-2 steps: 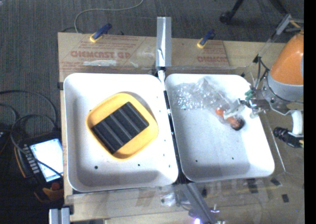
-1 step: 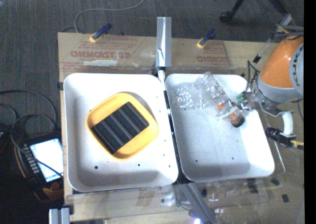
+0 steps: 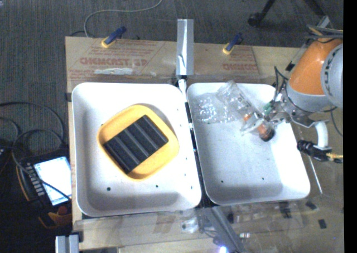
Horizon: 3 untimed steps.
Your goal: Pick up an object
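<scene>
Tool: the tool [image 3: 266, 126] sits low over the upper right part of the right bin [image 3: 290, 188], hanging from the grey arm [image 3: 318, 76] with the orange band that comes in from the right. Whether it is spread or pinched I cannot tell (too small and blurred at the tip).

Nearest thing: a crumpled clear plastic wrapper [image 3: 237, 101] lies in the upper middle of the right bin, up and to the left of the tool. Its near edge looks to be just beside the tip, possibly touching; I cannot say which.

Small orange-dark bit: something reddish at the tool tip, too small to name, and not clearly gripped.

Long axis: the wrapper runs roughly from upper left down towards the tool.

Other candidate: a yellow tray with black ribbed insert [image 3: 138, 140] lies tilted in the left bin [image 3: 83, 179], well apart from the tool, across the divider.

Judgement: the wrapper is the nearer target; the move likely turns on a short shift up-left.

Risk: thin clear film may slip or crumple away.
</scene>
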Motion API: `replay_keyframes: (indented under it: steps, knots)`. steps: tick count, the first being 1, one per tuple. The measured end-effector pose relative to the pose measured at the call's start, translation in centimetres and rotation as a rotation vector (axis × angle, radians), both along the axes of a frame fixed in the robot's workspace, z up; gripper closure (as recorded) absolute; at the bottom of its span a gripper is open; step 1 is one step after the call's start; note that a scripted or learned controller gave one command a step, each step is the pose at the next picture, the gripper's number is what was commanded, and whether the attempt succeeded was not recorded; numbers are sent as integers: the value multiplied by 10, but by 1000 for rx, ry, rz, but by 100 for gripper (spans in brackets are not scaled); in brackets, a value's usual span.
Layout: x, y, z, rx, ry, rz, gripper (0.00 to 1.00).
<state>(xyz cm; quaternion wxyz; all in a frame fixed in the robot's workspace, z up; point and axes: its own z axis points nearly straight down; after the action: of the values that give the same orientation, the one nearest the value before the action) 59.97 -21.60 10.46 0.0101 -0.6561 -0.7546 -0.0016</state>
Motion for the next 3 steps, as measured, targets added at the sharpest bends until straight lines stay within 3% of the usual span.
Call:
replay_keyframes:
  steps: [3]
  knots:
    - [37, -3, 0, 2, 33, 128, 0]
